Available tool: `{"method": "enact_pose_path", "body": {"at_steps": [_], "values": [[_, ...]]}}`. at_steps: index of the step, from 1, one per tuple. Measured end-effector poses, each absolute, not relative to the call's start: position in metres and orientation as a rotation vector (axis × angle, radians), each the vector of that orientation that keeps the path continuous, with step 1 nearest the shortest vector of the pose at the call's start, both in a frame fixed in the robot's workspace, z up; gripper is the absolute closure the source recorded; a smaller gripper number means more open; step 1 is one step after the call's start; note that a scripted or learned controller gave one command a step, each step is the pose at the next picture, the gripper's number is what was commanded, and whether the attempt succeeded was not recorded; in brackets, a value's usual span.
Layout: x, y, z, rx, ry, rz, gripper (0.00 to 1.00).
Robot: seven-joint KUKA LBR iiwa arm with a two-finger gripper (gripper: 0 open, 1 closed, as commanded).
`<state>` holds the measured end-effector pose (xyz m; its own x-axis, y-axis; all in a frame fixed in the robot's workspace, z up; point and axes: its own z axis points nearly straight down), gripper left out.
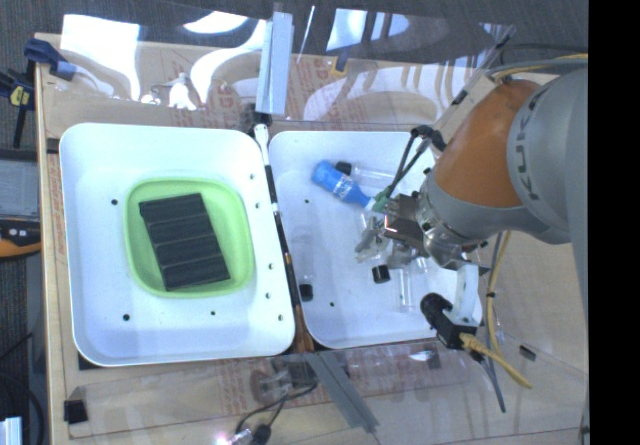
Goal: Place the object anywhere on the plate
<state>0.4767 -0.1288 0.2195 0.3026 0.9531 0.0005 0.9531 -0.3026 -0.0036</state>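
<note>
A light green plate point(236, 223) sits in the left white bin point(90, 158). A black ridged rectangular block point(183, 240) lies flat on the plate, near its middle. My gripper point(383, 241) hangs low over the right bin point(320, 313), right of its centre and far from the plate. Just up and left of the gripper lies a clear bottle with a blue end point(338, 182), and nothing shows in the gripper's grasp.
A small black piece point(380, 274) lies under the gripper and another point(305, 290) near the right bin's left wall. The arm's grey and orange body point(500, 163) covers the right bin's right side. A clear panel and a metal post point(273, 63) stand behind the bins.
</note>
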Motion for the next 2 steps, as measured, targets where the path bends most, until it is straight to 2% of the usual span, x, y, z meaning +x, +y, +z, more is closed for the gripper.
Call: {"method": "enact_pose_path", "body": {"at_steps": [1, 2], "values": [[0.477, -0.129, 0.22, -2.533, -1.853, 0.003, 0.0], [0.477, -0.191, 0.281, -2.354, -2.077, 0.002, 0.0]]}}
